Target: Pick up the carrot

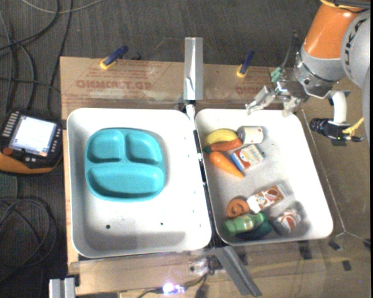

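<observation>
The carrot [226, 163] is orange and lies on a slant in the upper left part of the right bin [311, 166], just below a yellow banana [219, 136] and an orange-red item [227, 146]. A small carton [247, 156] touches its right side. My gripper [272, 102] hangs over the bin's far rim, up and to the right of the carrot and well apart from it. Its two fingers are spread open with nothing between them.
A can [251, 134] lies near the banana. At the bin's near end sit a green item [247, 223], a brown round piece [237, 207], a packet [266, 198] and another can [288, 219]. The left bin [74, 166] holds a blue divided plate [125, 164].
</observation>
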Action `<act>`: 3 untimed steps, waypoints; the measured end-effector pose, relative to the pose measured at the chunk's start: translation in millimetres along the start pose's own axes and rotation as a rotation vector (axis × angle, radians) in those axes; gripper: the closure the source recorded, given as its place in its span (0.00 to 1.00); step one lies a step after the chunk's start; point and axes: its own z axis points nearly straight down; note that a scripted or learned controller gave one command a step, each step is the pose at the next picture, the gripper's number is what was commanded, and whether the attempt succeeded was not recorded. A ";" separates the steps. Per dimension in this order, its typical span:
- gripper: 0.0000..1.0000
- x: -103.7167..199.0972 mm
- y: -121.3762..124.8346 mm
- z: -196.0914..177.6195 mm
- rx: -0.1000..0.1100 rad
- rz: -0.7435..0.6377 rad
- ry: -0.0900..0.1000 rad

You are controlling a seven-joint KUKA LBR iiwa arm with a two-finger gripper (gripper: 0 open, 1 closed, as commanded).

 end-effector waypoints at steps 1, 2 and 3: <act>1.00 0.9 -0.4 -7.0 0.005 -0.002 0.000; 1.00 -18.3 -67.2 16.1 0.000 0.129 0.000; 1.00 -17.5 -67.6 9.3 0.006 0.128 0.002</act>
